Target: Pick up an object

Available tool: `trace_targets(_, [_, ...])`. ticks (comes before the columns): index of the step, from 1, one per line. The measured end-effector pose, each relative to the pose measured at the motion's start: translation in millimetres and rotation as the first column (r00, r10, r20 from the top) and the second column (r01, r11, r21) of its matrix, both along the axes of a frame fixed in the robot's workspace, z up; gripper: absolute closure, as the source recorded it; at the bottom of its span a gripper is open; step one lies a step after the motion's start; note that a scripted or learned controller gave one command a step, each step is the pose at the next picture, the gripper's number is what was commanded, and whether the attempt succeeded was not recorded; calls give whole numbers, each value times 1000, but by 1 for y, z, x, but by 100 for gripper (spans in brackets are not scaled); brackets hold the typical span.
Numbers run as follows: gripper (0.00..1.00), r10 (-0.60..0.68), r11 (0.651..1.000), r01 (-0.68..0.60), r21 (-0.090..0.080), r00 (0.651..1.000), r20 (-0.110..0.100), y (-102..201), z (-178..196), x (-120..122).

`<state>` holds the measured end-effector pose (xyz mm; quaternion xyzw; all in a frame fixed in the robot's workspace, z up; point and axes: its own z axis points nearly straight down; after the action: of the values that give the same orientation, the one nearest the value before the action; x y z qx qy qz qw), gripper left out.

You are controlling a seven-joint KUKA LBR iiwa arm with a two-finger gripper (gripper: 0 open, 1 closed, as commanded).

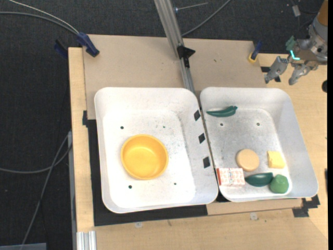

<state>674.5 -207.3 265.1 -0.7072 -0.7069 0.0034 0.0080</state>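
Gripper (286,73) sits at upper right, above the tabletop (135,61), outside the right bin (299,139) and past its far right corner. Fingers (272,74) spread apart, nothing between them, touching nothing.

Right bin contents: dark green pepper (222,110) near the far left wall, well apart from the rest. Near the front edge, a cluster: tan round disc (248,159), yellow block (276,159) just beside it on the right, red-and-white small box (230,176) at front left, dark green oval piece (258,179) just beside the box, bright green round object (279,184) touching or nearly touching the oval; can't tell which.

Left bin (109,113) holds a yellow bowl (144,156), upright, left of centre.

All objects lie well apart from the gripper.
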Motion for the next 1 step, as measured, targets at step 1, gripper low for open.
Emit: trace_targets(1, [0,1,1000,-1,-2,1000,8,0,5,1])
